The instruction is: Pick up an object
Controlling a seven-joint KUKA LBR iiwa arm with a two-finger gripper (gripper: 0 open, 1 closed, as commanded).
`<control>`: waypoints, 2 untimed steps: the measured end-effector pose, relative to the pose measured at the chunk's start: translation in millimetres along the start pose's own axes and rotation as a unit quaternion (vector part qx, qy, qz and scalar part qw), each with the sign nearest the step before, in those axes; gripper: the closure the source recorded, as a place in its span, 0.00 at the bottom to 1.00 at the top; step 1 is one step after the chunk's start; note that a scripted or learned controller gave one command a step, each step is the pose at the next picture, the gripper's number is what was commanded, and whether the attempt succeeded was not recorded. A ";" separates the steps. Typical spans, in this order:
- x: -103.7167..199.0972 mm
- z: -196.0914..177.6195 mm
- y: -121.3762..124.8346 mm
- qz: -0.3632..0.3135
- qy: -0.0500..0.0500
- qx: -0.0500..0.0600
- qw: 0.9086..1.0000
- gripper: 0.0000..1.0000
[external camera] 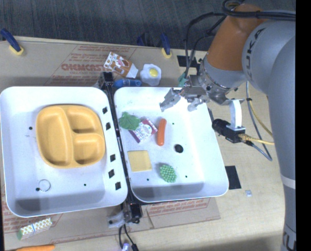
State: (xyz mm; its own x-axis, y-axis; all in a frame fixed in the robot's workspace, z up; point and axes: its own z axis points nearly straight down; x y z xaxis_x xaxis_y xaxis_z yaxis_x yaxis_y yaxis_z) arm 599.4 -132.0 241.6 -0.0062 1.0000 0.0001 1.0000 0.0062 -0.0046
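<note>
The right white bin (210, 163) holds several small things: a green leafy piece (128, 121), a red and white wrapped packet (145, 129), an orange carrot-like stick (161, 132), a small black disc (179, 149), a flat yellow square (140, 160) and a green knobbly ball (168, 172). My gripper (181, 102) hovers over the bin's far edge, above and to the right of the orange stick. Its two grey fingers (168, 101) are spread open and hold nothing.
The left white bin (11, 156) carries a yellow divided tray (71, 135) and a small clear ring (44, 185). Behind the bins lie a printed packet (116, 63), a blue object (126, 81) and a yellow and white piece (151, 73). Another packet (35, 227) lies at the front left.
</note>
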 end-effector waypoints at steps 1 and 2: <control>6.4 146.0 13.3 -0.062 -0.001 -0.005 0.998 0.00; 6.2 134.7 14.4 -0.065 -0.002 -0.005 0.998 1.00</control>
State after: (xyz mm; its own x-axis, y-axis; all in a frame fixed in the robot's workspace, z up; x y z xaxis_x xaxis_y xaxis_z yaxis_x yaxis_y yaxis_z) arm 613.1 -125.6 106.8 -0.1356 0.9908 -0.0037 0.9907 0.1356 0.0060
